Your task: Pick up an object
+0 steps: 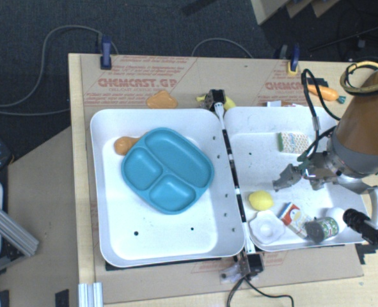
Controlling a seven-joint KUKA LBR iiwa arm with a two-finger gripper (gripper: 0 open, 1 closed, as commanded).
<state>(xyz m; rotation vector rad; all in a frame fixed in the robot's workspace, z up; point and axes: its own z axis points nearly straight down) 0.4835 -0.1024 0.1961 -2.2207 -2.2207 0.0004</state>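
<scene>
Grey two-finger gripper (290, 179) hangs over the right white bin (259, 130) — fingers spread, pinching nothing — with the round yellow lemon-like object (260, 201) just below.

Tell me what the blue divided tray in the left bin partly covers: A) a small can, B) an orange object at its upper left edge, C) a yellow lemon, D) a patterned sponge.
B: the blue divided tray overlaps an orange object that pokes out at its upper left edge in the left bin.
</scene>
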